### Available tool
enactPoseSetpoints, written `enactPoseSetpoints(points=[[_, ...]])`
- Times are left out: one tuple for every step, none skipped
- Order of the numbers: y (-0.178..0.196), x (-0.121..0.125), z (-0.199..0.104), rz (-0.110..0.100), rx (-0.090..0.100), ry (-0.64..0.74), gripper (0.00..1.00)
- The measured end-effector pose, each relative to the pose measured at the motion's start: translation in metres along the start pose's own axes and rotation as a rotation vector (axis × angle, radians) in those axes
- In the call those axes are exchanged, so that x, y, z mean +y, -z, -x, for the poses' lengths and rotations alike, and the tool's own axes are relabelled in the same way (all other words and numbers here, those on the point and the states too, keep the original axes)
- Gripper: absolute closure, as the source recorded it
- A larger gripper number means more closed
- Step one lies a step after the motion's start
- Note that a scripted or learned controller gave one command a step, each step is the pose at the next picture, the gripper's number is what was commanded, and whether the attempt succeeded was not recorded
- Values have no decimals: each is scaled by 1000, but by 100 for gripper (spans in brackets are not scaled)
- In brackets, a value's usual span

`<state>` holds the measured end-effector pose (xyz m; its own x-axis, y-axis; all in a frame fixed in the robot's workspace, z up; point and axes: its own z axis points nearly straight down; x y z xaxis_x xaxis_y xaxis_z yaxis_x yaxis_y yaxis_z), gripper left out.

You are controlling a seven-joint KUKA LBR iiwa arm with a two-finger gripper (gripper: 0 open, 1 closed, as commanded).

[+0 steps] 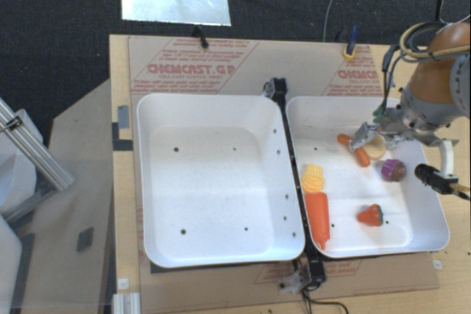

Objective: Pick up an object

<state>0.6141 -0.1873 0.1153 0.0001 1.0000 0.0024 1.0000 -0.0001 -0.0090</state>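
Nearest the camera, a carrot (318, 218) lies along the right bin's (419, 243) left wall, corn (313, 177) above it. End effector (366, 136) sits low over a small orange piece (355, 148); can't tell its state. Nearby: a purple thing (393, 170) and a red one (371, 215).

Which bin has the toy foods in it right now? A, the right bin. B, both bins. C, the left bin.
A: the carrot, corn, purple piece and red piece all lie in the right bin, where the claw hangs.
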Motion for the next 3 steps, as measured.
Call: enactPoseSetpoints(points=[[-26,11,9,16,-5,2,0],[-25,33,12,22,-9,5,0],[-30,6,15,10,-3,1,0]])
